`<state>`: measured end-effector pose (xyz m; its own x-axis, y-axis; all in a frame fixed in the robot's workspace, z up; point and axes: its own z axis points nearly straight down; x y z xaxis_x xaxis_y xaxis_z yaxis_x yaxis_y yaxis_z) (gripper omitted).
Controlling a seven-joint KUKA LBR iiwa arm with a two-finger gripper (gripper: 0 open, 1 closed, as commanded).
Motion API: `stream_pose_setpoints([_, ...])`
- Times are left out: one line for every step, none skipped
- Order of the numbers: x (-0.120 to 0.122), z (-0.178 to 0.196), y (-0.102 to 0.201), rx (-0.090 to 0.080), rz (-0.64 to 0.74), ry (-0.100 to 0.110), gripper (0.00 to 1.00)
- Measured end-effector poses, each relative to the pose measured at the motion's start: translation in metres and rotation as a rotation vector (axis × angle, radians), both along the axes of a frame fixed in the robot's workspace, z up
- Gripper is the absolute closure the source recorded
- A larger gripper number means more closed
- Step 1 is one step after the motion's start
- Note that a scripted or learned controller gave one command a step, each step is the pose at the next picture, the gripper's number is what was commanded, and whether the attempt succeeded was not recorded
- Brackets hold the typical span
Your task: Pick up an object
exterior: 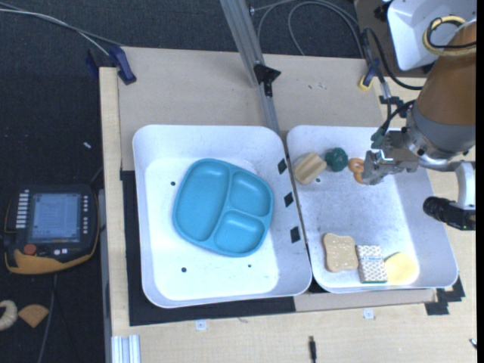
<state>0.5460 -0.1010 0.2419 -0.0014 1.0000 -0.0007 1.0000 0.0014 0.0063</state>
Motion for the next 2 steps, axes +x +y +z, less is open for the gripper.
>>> stream_pose_setpoints([0.001, -0.010, 0.060, 0.004, 0.006, 0.008, 1.00])
stream_pose_setpoints([0.011, -0.006, 0.123, 0.004, 0.007, 0.005, 1.00])
